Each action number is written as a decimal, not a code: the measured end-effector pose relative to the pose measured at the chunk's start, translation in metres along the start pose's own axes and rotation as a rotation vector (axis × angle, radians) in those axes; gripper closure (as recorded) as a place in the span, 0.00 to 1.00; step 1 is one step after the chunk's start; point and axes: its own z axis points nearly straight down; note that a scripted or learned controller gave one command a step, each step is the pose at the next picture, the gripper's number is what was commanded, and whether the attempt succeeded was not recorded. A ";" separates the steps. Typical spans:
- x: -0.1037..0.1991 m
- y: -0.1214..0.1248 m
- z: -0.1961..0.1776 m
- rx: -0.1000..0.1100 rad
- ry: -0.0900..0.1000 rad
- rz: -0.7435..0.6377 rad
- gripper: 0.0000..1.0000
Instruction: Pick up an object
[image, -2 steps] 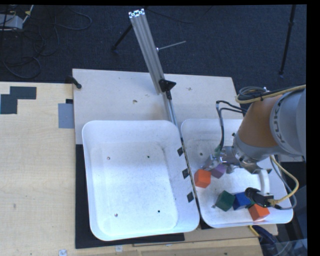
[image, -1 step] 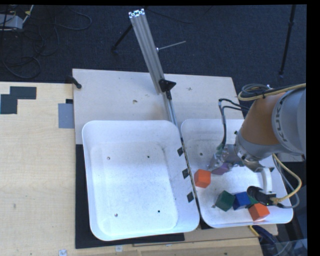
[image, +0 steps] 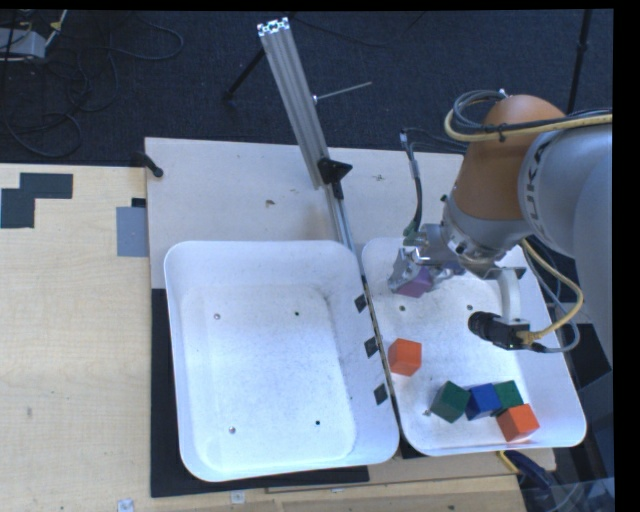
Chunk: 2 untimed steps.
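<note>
Purple block (image: 418, 282) sits clamped in the claw (image: 413, 272), up at the far end of the right white bin (image: 560, 420); orange cube (image: 405, 356) nearer, by its left wall.

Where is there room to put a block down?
The left bin is bare white floor, wall to wall. The right bin is crowded: gripper over a purple block at the back, orange cube by the divider, a block cluster in front.

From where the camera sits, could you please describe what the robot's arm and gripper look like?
The arm is thick, rounded and grey, with a broad orange band above the wrist. Beige cables loop over the band. The gripper is small, metallic and grey.
</note>
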 end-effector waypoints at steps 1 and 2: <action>-0.003 -0.003 0.005 0.011 -0.003 0.003 0.00; -0.052 0.039 0.105 0.014 -0.004 0.009 0.00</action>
